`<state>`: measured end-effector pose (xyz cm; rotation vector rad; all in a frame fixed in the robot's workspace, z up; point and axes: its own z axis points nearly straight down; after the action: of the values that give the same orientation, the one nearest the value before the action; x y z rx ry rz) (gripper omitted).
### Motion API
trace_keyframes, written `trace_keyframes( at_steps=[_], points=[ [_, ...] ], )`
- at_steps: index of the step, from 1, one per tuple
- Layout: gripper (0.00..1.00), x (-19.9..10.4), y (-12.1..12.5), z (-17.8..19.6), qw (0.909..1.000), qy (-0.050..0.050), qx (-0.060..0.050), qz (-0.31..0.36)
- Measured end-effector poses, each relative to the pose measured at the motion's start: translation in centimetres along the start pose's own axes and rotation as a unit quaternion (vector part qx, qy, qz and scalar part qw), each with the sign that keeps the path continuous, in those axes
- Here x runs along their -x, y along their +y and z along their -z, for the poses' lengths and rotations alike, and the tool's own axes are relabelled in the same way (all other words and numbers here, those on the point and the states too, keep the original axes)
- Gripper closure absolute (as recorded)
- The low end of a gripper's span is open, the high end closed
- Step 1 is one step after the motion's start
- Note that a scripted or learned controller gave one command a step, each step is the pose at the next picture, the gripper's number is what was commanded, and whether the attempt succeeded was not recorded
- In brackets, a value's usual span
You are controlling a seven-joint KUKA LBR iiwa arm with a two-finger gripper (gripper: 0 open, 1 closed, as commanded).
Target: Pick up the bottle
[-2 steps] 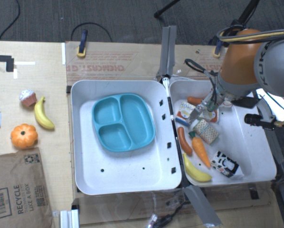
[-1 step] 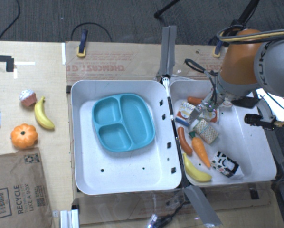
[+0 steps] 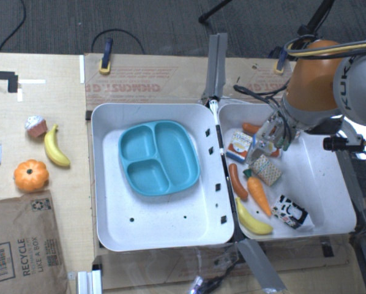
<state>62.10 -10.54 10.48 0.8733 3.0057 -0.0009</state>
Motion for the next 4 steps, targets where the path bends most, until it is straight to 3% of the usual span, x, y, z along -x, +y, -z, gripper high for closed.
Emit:
trace_keyframes(
  at_steps=[1,2,3,4],
  points=[
    [0.00,1.7,1.1,0.0,0.9905,-0.003,-0.001,0.138],
    [0.00,1.6,0.3,7.8,0.9359,0.005,0.002,0.352],
    [0.00,0.2,-0.7,0.0,0.8956,0.002,0.002,0.445],
    [0.00,3.4,2.9,-0.2,0.8253,-0.005,-0.001,0.565]
  ],
)
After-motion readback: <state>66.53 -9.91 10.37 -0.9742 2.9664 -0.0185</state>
